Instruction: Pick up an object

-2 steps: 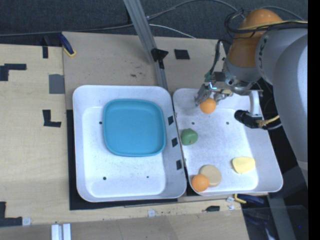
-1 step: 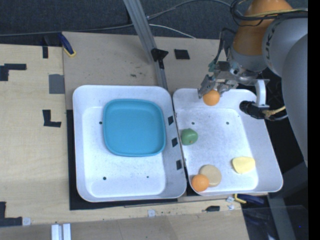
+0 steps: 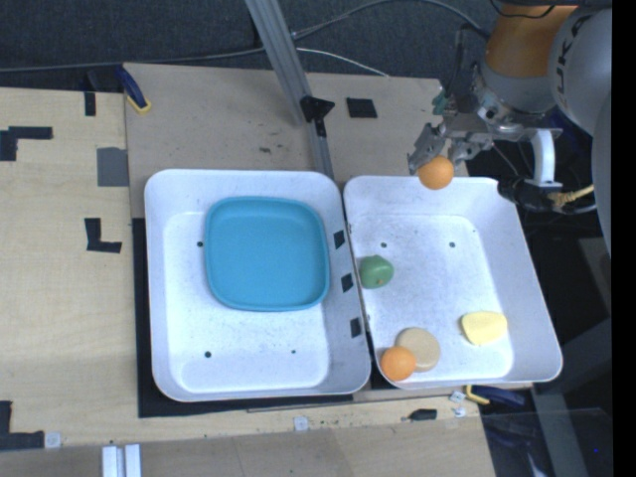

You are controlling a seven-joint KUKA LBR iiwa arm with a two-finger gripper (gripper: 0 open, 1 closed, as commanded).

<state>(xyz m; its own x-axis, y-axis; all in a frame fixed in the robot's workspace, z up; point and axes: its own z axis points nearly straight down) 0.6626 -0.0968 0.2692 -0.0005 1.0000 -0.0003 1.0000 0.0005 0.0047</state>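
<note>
Bench, right bin [image 3: 517, 229], pincer [image 3: 437, 157] w/ round orange ball [image 3: 435, 174]

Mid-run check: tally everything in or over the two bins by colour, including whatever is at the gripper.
Orange: 2, ball at the gripper, ball at the right bin's near edge
Green: 1, round piece
Yellow: 1, piece
Tan: 1, disc
Blue: 1, plate in the left bin
Total: 6

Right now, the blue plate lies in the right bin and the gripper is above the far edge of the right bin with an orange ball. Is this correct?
Not quite. The camera view shows the blue plate in the left bin, not the right bin. The rest holds: the gripper is above the right bin's far edge with an orange ball.
</note>
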